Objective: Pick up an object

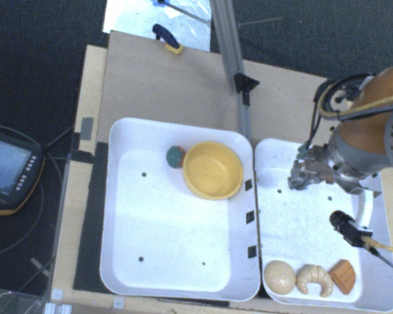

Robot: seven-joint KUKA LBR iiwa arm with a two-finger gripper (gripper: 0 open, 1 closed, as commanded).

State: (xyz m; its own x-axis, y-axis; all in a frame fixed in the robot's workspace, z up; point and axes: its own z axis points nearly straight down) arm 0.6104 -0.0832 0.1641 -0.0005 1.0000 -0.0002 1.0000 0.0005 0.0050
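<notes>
Nearest the camera, three small items sit in a row along the right bin's point(382, 298) front wall: a round bun-like piece point(280, 276), a croissant shape point(316, 280), a waffle-like piece point(343, 275), close together, bun and croissant nearly touching. Left bin point(163, 259) has a yellow bowl point(213, 170) at its back with a small teal object point(175, 156) touching its left rim.

Tool point(303, 177) hangs over the back-left part of the right bin, nothing visible in it; can't tell if it's spread or closed from this angle. Step looks like the approach, no target reached yet. Pickable items are well apart from the tool.

Next move: travel toward the front row, or cross the divider for the teal object. Front items hug the wall, little room on that side, neighbours crowd a grasp. Middle of the right bin is bare, easy descent there. Teal object is pressed against the bowl, tight.
</notes>
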